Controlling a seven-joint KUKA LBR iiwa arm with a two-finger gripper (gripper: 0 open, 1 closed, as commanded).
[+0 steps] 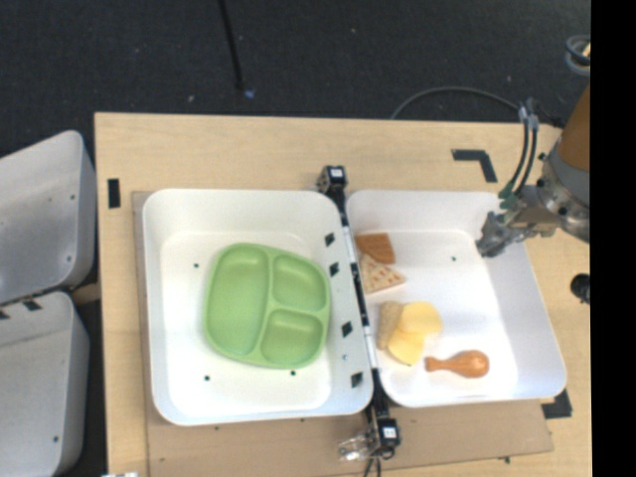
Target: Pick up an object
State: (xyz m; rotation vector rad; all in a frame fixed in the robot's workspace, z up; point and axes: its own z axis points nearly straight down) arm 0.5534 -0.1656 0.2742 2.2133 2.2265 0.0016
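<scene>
Green plastic divided tray [267, 305], 3 compartments, lies flat approx. centre of the shallow white left-hand bin [159, 266]; nothing else w/ it.

Shallow white right-hand bin [517, 316], contents grouped along its left side:
- brown wedge-shaped toy piece [376, 246], uppermost, near the divider btwn bins.
- pale tan triangular slice [382, 277], just below the wedge, touching or nearly so.
- yellow rounded lumpy toy item [414, 332], poss. cheese or fruit; view too coarse to tell. Sits beside a beige slab [389, 319] on its left.
- orange-brown drumstick-shaped toy [460, 364], lying flat, fat end to the right, just below-right of the yellow item.

Grey two-finger gripper [494, 237] on the arm [571, 167], over the upper right part of the right-hand bin, well apart from all four items. Nothing seen btwn its fingers; whether they are spread or closed: cannot tell.

Light wooden bench [238, 147] carries both bins.
</scene>
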